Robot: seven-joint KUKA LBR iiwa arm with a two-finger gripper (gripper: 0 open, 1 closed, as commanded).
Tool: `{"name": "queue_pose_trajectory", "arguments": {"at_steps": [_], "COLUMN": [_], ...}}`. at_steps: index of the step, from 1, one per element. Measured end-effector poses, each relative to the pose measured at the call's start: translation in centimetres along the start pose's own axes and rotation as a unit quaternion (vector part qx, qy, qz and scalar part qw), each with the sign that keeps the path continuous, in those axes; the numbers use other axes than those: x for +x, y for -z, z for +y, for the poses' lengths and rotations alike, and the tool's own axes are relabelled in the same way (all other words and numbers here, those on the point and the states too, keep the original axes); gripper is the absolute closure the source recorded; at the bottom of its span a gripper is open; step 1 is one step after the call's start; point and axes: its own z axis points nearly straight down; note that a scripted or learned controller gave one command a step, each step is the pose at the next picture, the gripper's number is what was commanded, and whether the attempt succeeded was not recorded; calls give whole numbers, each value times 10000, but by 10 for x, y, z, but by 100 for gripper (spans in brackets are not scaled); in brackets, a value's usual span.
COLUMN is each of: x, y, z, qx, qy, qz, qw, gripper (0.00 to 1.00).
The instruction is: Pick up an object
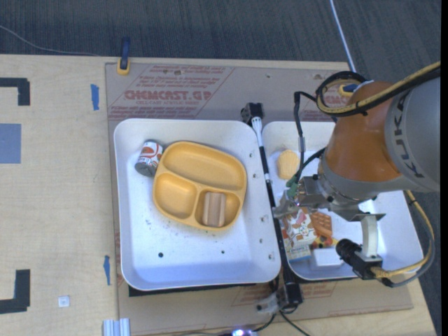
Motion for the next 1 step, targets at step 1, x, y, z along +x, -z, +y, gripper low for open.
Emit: {"name": "queue_pose_trajectory", "arguments": {"at_steps": [1], "x": [52], "y": [-12], "z": [64], "qx": [14], "qy": [-4], "qz": [1], "qw": [10000], "gripper": [100]}}
